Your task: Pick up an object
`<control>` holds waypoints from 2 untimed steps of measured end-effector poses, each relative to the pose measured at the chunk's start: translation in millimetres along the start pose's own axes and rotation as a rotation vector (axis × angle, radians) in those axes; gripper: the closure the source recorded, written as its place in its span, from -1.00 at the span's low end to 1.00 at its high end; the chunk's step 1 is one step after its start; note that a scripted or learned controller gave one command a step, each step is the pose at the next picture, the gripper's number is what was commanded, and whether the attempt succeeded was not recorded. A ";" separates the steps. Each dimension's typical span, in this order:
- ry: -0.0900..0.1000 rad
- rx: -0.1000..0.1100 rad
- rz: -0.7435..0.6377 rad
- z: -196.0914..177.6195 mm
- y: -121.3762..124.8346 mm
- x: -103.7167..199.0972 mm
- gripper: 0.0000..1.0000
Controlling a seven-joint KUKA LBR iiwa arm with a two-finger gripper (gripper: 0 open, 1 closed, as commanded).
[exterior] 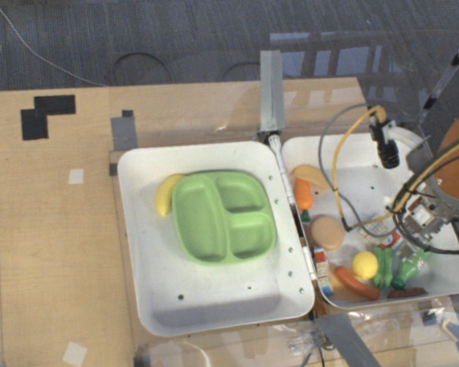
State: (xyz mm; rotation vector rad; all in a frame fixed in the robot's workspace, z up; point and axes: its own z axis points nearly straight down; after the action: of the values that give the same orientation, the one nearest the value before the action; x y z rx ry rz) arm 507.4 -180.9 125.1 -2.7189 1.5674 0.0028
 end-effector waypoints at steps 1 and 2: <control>0.013 0.011 0.146 -127.8 -28.9 7.1 1.00; 0.021 0.012 -0.106 18.8 -30.0 10.9 1.00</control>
State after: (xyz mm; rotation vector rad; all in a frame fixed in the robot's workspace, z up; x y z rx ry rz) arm 538.8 -175.2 106.3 -2.7972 1.4214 -0.0355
